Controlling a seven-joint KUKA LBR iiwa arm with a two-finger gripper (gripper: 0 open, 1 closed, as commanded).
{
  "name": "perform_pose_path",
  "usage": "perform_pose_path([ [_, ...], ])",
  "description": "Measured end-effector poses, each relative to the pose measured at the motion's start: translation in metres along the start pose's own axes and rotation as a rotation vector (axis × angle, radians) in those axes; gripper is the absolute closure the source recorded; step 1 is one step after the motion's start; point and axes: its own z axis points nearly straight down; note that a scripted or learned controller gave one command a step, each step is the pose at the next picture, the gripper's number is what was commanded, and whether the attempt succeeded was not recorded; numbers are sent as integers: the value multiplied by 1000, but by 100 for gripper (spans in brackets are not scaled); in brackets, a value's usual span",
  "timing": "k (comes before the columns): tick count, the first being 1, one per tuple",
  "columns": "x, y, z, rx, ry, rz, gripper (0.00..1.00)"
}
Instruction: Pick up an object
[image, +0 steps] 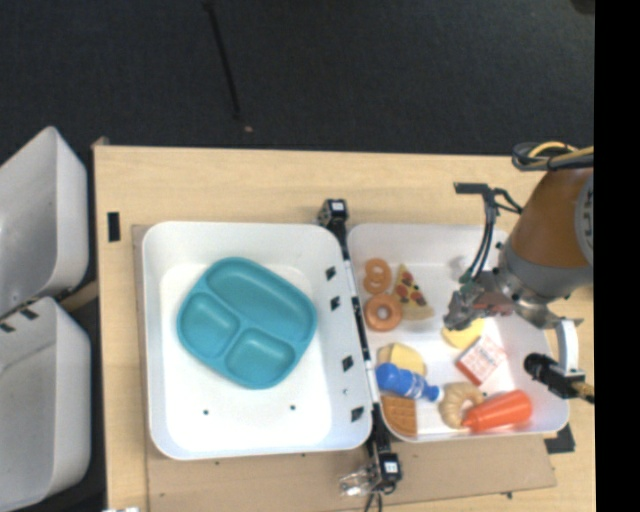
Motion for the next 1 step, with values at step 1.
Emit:
perform_pose_path([
  [1, -11, -1, -50, -2, -1, 2, 100],
])
